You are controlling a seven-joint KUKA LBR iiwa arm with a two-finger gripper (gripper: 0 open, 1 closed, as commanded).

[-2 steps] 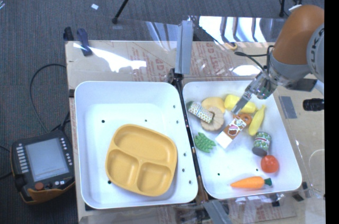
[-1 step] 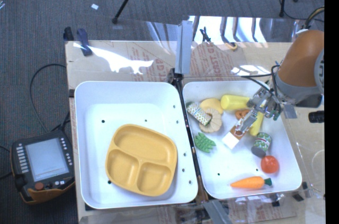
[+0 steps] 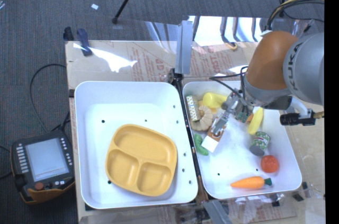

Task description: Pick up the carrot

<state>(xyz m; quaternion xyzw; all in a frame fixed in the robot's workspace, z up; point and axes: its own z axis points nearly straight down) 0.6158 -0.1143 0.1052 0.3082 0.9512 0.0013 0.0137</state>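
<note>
Carrot (image 3: 248, 182) lying flat along the front wall of the right bin (image 3: 292, 151), green stem end toward the bin's right wall. A tomato (image 3: 269, 163) sits just behind the carrot's stem end, and a small can (image 3: 259, 142) lies behind the tomato. Arm (image 3: 286, 66) entering over the right bin's back right corner, orange band above the wrist, wrist angled down and leftward into the bin's rear half. End effector (image 3: 221, 123) well apart from the carrot, over the clutter toward the bin's back left; whether its fingers are apart or together cannot be told. A white and orange box (image 3: 211, 142) lies just below it, with a green item (image 3: 201, 144) against the bin's left wall. Yellow pieces (image 3: 213, 99) and a banana (image 3: 256, 120) lie near the wrist. A yellow tray (image 3: 141, 159) rests in the left bin (image 3: 92, 98), left of the carrot. Both bins stand on the worktop (image 3: 106, 59).
</note>
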